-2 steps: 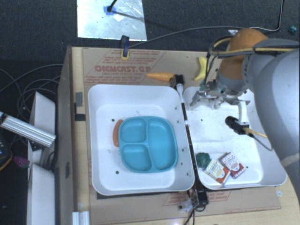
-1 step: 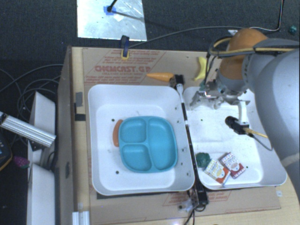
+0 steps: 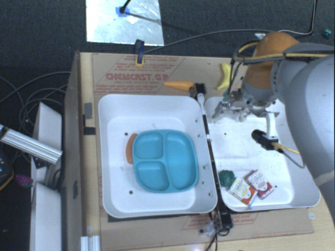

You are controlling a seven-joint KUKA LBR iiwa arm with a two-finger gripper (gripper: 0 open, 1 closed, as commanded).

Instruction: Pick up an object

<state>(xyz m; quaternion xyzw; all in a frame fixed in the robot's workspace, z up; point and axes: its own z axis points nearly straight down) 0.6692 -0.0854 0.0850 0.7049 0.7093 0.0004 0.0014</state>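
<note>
My gripper point(image 3: 226, 110) hangs low over the far left corner of the right bin point(image 3: 246, 153), with nothing visible in it. At that bin's near edge lie a dark green lump point(image 3: 226, 178), a yellow and white packet point(image 3: 241, 189) and a red and white packet point(image 3: 260, 182). They sit well toward the front from the gripper. The left bin point(image 3: 112, 156) holds a blue divided plate point(image 3: 165, 160). An orange-brown sausage point(image 3: 129, 148) lies against the plate's left side.
An orange carrot point(image 3: 178, 86) and a yellow banana point(image 3: 225, 76) lie on the cardboard behind the bins. The grey arm point(image 3: 303, 103) covers the right bin's far right part. A divider point(image 3: 207, 135) runs between the bins.
</note>
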